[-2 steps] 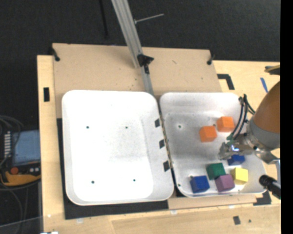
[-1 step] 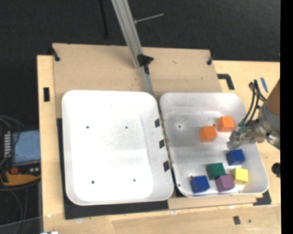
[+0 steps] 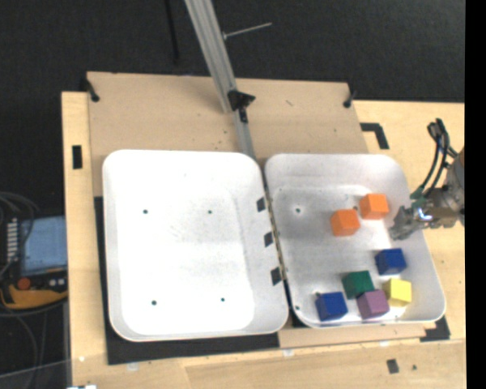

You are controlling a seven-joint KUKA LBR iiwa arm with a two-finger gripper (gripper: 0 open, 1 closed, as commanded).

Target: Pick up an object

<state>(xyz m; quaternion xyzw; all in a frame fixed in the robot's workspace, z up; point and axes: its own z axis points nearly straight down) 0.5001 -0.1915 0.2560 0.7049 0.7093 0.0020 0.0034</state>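
**Orange blocks lying nearest the waiting gripper**

Orange, blue, green, purple and yellow blocks are sitting loose in the right bin (image 3: 308,177), probably scattered to give grasping room. The gripper (image 3: 407,220) is hanging over that bin's right rim, just beside one orange block (image 3: 374,206). The left bin (image 3: 130,185) is lying alongside on a pale wooden bench (image 3: 186,96), dark floor surrounding it.

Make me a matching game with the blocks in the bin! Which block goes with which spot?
Blocks:
1. yellow block
2. green block
3. purple block
4. the orange block nearest the hand

Spots:
A. just right of the purple block
B. farthest up in the right bin
C. between the two blue blocks
D. just below the green block

Pairs: 1-A, 2-C, 3-D, 4-B
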